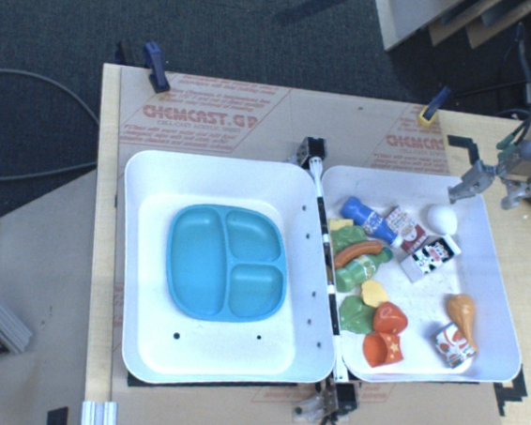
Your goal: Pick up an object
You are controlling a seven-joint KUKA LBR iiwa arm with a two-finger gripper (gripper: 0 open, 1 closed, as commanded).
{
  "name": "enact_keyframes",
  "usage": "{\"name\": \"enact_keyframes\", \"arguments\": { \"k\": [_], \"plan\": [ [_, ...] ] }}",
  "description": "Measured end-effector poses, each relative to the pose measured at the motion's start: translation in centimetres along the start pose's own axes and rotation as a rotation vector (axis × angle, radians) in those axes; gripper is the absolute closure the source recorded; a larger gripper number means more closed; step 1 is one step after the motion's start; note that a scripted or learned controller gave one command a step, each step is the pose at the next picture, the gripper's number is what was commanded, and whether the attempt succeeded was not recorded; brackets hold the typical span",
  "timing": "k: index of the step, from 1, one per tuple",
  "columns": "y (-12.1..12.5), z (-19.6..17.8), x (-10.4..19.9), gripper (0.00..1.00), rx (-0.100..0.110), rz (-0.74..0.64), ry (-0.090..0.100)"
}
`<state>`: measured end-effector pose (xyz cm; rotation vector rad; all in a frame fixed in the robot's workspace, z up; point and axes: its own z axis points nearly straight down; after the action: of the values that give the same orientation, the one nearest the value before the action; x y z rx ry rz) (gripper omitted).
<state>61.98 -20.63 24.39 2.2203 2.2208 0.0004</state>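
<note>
Camera view: the gripper [491, 184] is hovering at the far right edge of the right bin [501, 307], fingers spread, pinching nothing. Nearest to it, the white ball [441, 218] is sitting at the bin's far side, just beside the blue bottle [370, 219]. The ball is looking light, hard and smooth, likely to roll; a grip across its middle seems best. Being round, it is showing no long axis. The blue tray [228, 262] is lying in the left bin [139, 335].
</note>
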Motion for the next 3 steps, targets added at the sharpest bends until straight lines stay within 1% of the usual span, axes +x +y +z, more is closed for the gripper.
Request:
{"name": "enact_keyframes", "arguments": {
  "k": [1, 2, 3],
  "plan": [
    [-9.0, 4.9, 3.8, 0.0, 0.002, 0.0, 0.001],
    [-13.3, 9.5, 7.4, 0.0, 0.002, 0.001, 0.001],
    [-14.1, 15.4, 11.4, 0.0, 0.002, 0.0, 0.001]
  ]
}}
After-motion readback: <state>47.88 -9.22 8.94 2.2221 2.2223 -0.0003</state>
